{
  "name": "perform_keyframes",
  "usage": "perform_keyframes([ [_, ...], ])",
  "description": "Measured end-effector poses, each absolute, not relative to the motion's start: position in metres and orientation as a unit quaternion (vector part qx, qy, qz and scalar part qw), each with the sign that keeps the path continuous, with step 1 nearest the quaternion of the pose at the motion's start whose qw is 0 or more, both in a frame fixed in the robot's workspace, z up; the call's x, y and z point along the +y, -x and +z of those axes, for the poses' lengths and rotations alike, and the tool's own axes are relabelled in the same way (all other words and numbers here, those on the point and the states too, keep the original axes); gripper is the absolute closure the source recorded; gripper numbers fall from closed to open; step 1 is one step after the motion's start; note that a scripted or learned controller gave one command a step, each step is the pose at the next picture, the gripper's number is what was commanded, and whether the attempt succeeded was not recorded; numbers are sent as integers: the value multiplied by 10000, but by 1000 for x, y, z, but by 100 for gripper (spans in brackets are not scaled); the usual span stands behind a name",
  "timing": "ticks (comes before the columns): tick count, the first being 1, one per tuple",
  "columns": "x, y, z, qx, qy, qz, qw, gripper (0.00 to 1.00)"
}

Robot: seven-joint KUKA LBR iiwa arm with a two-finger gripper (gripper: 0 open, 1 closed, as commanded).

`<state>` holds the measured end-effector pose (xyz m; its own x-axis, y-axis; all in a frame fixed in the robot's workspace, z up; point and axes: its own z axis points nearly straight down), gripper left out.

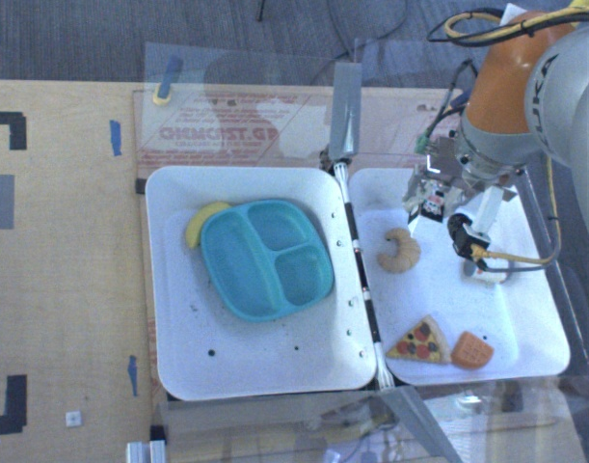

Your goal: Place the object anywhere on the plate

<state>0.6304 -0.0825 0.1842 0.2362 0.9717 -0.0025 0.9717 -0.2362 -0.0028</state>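
White plastic makes up both shallow bins, which sit side by side across the middle of the frame on a pale wooden bench [53, 287]; the left bin [178, 355] holds a turquoise plate [265, 258] with three compartments, lying slightly tilted in the bin's upper half; a yellow banana [200, 220] peeks out from under the plate's upper left edge, touching it.

The right bin [535, 345] holds three toy foods; a tan croissant [400, 251] lies in its upper left part, near the divider between the bins; a pizza slice [419, 341] with dark dots lies at the lower left of that bin; an orange piece [472, 351] sits just beside the pizza slice, to its right.

The grey arm [564, 95] with its orange band enters from the upper right of the frame; the gripper [431, 203] hangs over the upper part of the right bin, just above and to the right of the croissant; how far it is open cannot be told from this slanted view, since dark fittings and cables crowd the tip; nothing can be seen held in it, and the croissant lies apart from it on the bin floor; a yellow cable [516, 257] trails from the wrist toward the right edge.
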Motion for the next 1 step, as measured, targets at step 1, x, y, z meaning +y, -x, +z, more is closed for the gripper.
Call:
perform_keyframes([
  [1, 58, -651, 211, -4979, 8672, 5, -1, 100],
])
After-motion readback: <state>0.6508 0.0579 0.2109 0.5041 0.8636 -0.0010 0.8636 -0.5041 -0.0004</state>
